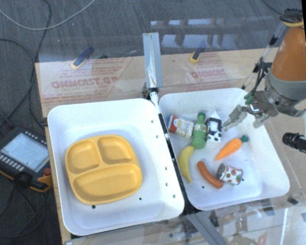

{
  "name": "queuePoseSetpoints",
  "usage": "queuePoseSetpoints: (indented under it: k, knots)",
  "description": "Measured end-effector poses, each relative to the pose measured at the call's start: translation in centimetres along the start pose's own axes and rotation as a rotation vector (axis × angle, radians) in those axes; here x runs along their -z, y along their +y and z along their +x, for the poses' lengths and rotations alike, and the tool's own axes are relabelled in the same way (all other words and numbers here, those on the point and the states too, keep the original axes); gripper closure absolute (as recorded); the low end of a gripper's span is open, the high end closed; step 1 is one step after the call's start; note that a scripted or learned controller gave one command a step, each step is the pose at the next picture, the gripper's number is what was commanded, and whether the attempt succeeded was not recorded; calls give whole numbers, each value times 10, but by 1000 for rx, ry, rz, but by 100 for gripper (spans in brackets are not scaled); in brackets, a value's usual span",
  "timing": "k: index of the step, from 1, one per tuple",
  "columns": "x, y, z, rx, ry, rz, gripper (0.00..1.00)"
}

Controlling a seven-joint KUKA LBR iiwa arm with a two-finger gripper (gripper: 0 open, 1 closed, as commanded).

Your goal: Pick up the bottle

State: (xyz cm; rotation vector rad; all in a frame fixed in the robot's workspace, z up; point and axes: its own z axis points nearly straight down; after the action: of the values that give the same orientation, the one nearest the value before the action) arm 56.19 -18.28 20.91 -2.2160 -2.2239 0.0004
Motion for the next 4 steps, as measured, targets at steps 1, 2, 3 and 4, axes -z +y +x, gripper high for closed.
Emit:
queuePoseSetpoints:
  k: [1, 2, 3, 4]
  knots:
    - [-34, 44, 33, -291, -2, 2, 0]
    - [-91, 83, 72, -213, -11, -42, 0]
    - [-97, 59, 70, -121, -15, -68, 0]
    - [-97, 110, 81, 9, -17, -48, 0]
